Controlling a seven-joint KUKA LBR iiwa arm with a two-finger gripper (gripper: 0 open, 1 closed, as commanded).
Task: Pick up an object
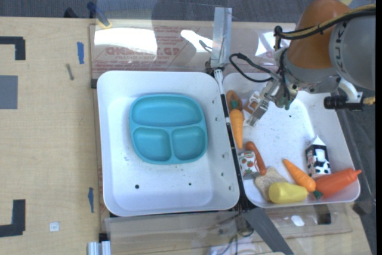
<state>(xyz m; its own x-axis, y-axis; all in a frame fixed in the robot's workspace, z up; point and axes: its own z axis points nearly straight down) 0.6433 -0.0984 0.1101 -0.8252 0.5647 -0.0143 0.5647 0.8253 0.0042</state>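
From my feed, biggest thing first: the bench (pixel 42 146) carries the two white bins side by side. The left bin (pixel 113 188) has a teal divided plate (pixel 168 128) sitting about in its middle, closer to the far edge than the near one. The right bin (pixel 298 128) is where all the pickable stuff is.

The arm (pixel 334 45) comes in over the right bin's far right corner, and the gripper (pixel 258 109) hangs low over the far left part of that bin, just beside the long orange carrot (pixel 237 127) that lies along the left edge. I honestly can't tell if the fingers are apart or together, it's a blurry metal tangle at this angle, and I see nothing clearly between them.

Near right corner: a big orange-red carrot (pixel 337 181) against the near edge, with a smaller orange carrot (pixel 298 173) touching it on the left. A yellow lemon-ish piece (pixel 287 192) sits at the near edge, touching a beige cracker-looking thing (pixel 267 177). A black-and-white milk carton (pixel 318 159) stands near the right edge. A small printed box (pixel 247 162) is by the left edge, with a thin red chili (pixel 256 155) just beside it.
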